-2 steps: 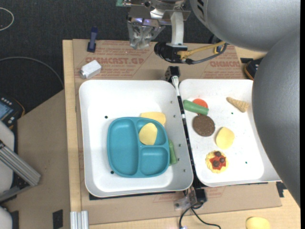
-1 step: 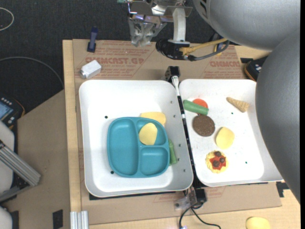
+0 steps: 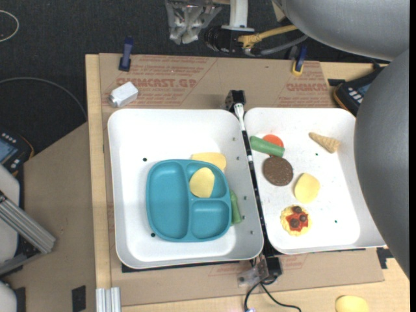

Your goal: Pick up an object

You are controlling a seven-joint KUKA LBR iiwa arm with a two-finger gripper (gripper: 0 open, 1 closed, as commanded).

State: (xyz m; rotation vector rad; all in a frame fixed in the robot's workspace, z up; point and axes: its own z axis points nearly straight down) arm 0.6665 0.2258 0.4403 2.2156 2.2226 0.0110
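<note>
The left bin (image 3: pixel 130 174) holds a blue divided tray (image 3: pixel 179 203) with a yellow chip-shaped piece (image 3: pixel 202 182) in its upper right compartment. A second yellow piece (image 3: pixel 211 160) lies just behind the tray, and a thin green piece (image 3: pixel 235 208) lies along the tray's right edge. In the right bin (image 3: pixel 338 229) lie a green stick (image 3: pixel 266 145) against a red-orange piece (image 3: pixel 273 139), a brown round disc (image 3: pixel 278 171), a yellow lump (image 3: pixel 307 188), a tan cone (image 3: pixel 325 142) and a small yellow tart with red toppings (image 3: pixel 296 220). My gripper (image 3: pixel 187 23) hangs beyond the bench's far edge, away from both bins.
The grey arm (image 3: pixel 390 142) fills the right side and overhangs the right bin's right edge. A small white block (image 3: pixel 123 94) lies on the cardboard behind the left bin. Blue clamps (image 3: pixel 126 52) hold the board's far edge. A yellow object (image 3: pixel 351 303) sits at the bottom right.
</note>
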